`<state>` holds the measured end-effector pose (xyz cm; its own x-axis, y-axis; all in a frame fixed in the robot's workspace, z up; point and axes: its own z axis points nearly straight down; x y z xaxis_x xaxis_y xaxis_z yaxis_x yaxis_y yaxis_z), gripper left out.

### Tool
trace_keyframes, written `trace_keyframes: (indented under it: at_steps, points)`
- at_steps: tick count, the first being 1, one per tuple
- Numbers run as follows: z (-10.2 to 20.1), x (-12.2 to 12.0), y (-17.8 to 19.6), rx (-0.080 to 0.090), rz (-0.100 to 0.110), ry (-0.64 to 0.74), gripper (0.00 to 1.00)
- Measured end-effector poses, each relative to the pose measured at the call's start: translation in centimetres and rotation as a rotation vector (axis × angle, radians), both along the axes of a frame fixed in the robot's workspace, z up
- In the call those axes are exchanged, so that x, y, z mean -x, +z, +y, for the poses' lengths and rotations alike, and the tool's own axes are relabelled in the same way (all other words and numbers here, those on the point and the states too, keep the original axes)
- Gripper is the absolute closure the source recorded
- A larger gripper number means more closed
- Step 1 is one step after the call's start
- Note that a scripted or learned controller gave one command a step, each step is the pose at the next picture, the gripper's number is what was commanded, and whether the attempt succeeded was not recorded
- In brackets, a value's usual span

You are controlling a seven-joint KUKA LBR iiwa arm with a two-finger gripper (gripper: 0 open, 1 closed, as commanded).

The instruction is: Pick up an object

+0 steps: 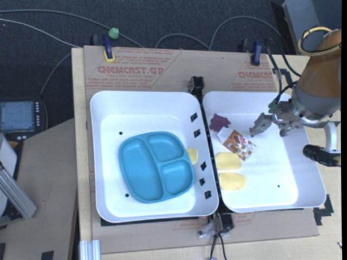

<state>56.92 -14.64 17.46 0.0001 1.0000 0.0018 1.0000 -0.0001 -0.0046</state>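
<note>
In the right bin (pixel 282 196) lie a small purple piece (pixel 219 122), a red and white snack packet (pixel 238 144) and two pale yellow pieces (pixel 228 161), (pixel 232 181). My gripper (pixel 271 124) hangs over the bin's upper right part, to the right of the packet and apart from it. Its fingers (pixel 258 125) are spread, with nothing between them. The grey and orange arm (pixel 322 75) comes in from the right.
The left bin (pixel 103 145) holds a blue three-compartment tray (pixel 156 166) with a yellow piece (pixel 192 156) at its right edge. A black divider with clips (pixel 201 140) runs between the bins. Blue clamps (pixel 109 52) and cables sit at the bench's back.
</note>
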Motion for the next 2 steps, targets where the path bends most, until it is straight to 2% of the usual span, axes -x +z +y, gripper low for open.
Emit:
trace_keyframes:
  at_steps: [1,2]
  points:
    - [-0.04,0.46,-5.93,0.000,-0.004,-0.001,0.00]
    - [-0.01,-0.02,-6.80,0.000,-0.016,0.003,0.00]
